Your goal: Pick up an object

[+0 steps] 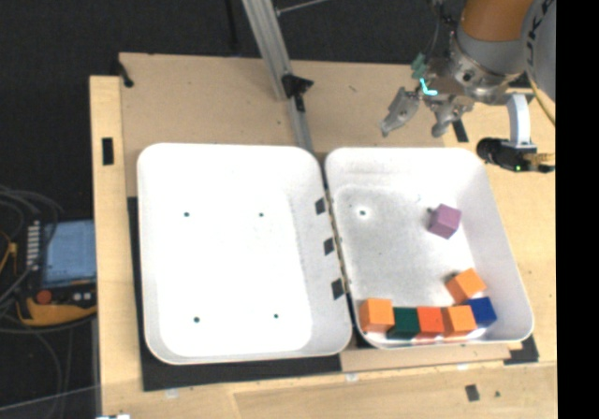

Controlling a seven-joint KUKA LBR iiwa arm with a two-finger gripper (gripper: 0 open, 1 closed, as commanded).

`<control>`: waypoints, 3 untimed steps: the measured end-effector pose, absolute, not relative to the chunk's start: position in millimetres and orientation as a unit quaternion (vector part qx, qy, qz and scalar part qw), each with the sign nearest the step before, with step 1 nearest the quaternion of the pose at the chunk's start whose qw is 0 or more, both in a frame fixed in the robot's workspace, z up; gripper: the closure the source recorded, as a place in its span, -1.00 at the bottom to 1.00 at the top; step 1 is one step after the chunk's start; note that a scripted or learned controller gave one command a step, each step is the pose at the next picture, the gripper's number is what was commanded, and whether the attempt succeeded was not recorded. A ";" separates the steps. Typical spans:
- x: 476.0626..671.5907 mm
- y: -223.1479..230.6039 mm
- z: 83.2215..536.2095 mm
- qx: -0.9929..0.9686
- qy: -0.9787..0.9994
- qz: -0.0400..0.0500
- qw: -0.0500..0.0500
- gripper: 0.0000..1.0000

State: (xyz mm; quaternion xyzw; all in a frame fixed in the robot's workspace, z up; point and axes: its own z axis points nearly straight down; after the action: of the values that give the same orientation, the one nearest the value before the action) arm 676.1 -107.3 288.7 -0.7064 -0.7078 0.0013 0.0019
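My gripper (pixel 418 120) hangs above the far edge of the right bin (pixel 487 185), open, with nothing between its two fingers. A purple cube (pixel 444 220) lies alone in the middle of that bin, well below and right of the gripper. Along the bin's near wall sits a row of blocks: an orange one (pixel 377 313), a green one (pixel 405 321), an orange-red one (pixel 430 320), another orange one (pixel 460 319) and a blue one (pixel 483 310). One more orange block (pixel 465 284) rests just above the blue one.
The left bin (pixel 159 249) lies beside the right one. A slanted metal post (pixel 266 26) rises behind the bins' shared edge. A blue device and cables (pixel 58 258) sit off the bench at far left.
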 end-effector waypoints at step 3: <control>669.1 -100.3 197.5 -0.707 -0.707 0.002 0.001 -1.00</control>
State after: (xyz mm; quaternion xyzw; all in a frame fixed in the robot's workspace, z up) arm 669.1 -100.3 197.5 -0.7073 -0.7069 0.0024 0.0006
